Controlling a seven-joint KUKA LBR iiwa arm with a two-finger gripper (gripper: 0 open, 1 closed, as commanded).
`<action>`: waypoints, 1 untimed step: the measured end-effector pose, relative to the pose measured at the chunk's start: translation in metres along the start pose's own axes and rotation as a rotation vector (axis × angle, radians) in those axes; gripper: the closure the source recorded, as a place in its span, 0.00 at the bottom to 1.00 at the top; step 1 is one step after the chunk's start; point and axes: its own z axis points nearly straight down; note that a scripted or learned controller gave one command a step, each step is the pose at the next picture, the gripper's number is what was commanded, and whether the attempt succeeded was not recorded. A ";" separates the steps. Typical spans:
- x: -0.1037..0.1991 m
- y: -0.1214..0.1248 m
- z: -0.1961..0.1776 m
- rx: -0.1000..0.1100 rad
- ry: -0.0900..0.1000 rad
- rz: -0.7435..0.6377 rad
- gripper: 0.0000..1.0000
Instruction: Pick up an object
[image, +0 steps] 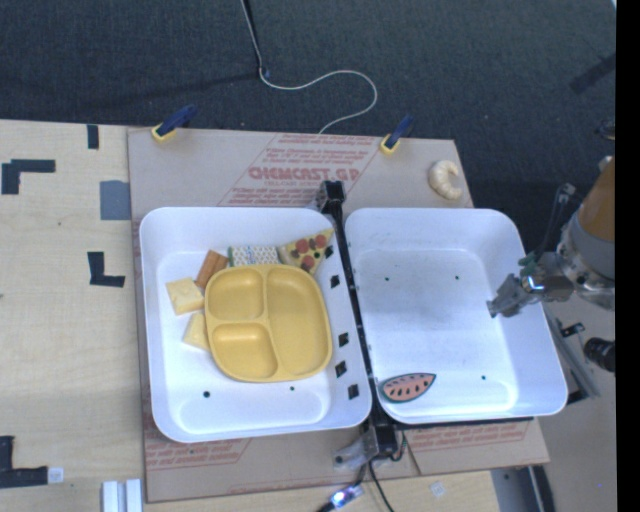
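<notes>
Fingers (506, 300) hang over the right bin's (440, 235) right rim; whether open or closed cannot be told, nothing visibly between them. Watermelon slice (407, 386) lies near that bin's front wall. Left bin (160, 300) holds a yellow divided plate (268, 322). Bench (60, 300): light wood, cardboard sheet (300, 170) under bins; dark carpet (120, 50) beyond.

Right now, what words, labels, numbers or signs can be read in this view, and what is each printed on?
"CHEMCAST GP": red print, upside down in this view, on the brown board under the two white bins; the reading is uncertain.
Smaller red lines around it on the same board: too blurred to read.
Faint red print on the board's near edge: too small to read.
</notes>
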 end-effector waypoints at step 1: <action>0.053 0.000 0.001 0.003 0.001 -0.003 1.00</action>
